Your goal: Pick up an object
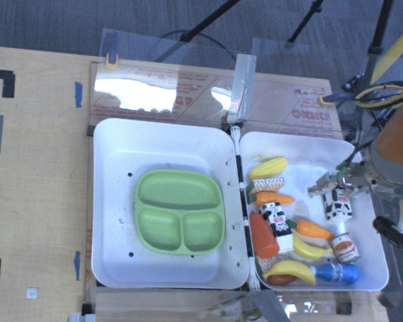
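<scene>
Fixed overhead slant onto both bins (108, 205)

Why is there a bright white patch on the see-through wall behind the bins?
In the camera view, that is glare: light bouncing off the clear panel behind the left bin; the green tray shows only a soft sheen.

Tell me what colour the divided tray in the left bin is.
Light green, seen in the camera view: divided tray.
</scene>
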Robot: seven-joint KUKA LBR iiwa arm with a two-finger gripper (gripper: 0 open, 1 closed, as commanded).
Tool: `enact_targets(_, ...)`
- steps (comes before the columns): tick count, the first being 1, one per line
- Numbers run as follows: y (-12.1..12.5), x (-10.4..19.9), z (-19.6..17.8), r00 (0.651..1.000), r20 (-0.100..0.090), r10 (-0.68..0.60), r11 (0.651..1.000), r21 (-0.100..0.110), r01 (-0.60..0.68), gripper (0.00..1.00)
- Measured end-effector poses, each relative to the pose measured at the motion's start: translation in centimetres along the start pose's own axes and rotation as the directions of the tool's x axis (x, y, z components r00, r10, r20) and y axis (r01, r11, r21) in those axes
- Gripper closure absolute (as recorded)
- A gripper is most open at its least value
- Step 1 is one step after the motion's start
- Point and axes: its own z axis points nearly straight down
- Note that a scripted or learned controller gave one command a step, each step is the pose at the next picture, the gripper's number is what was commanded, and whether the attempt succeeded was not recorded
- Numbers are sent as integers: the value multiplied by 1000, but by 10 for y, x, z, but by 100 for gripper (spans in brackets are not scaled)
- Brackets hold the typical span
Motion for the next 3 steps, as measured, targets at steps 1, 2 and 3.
enact_targets(1,4,-3,-13,1000,15,-3,1000,-14,3,100)
enact_targets(2,72,28,-93,995,9,96,994,43,-97,100)
enact_targets(3,71,28,-93,995,9,96,994,44,-97,0)
